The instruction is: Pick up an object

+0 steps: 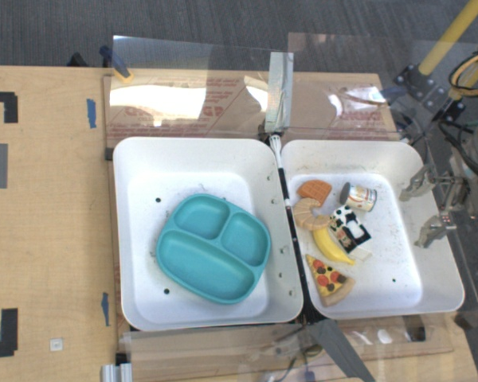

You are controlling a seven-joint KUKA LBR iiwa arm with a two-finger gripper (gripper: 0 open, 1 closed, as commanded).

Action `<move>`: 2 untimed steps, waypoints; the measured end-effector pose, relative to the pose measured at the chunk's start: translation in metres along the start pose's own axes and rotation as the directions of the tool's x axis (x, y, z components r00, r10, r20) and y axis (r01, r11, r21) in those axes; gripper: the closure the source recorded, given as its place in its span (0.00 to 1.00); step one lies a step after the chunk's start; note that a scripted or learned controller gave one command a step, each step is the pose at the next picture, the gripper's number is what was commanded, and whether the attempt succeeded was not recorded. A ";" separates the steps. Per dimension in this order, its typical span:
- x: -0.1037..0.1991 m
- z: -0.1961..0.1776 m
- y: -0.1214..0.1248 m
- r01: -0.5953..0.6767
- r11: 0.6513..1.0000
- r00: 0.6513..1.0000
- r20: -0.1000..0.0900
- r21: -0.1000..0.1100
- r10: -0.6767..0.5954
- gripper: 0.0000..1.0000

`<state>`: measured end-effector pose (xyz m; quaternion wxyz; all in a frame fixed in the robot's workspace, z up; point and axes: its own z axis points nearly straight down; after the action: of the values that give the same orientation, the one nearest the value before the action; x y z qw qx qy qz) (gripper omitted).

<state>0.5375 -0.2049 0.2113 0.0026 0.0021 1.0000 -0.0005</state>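
In the right bin [430,289], a banana [332,245], pizza slice [330,277], small can [361,198] and black-and-white toy [350,227] lie crowded together, some touching. A descent could clip two items or nudge one aside. No object is held.

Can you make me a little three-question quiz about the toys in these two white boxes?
1. True or false: the teal plastic divided plate lies in the right white bin.
2. Which toy lies nearest the camera in the right bin?
A. yellow toy banana
B. toy pizza slice with red dots
C. small silver can
3. Fill in: the plate has ___ compartments.

Key: 1 false, it lies in the left white bin. 2 B. 3 three.
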 end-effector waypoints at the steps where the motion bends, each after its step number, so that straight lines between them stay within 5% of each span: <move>1: -0.045 0.093 0.012 0.049 0.999 0.998 0.033 0.014 -0.049 0.00; 2: -0.050 0.123 0.074 0.166 0.986 0.986 0.005 -0.001 -0.166 0.00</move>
<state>0.5890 -0.1309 0.0884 0.0052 -0.0813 0.9967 -0.0003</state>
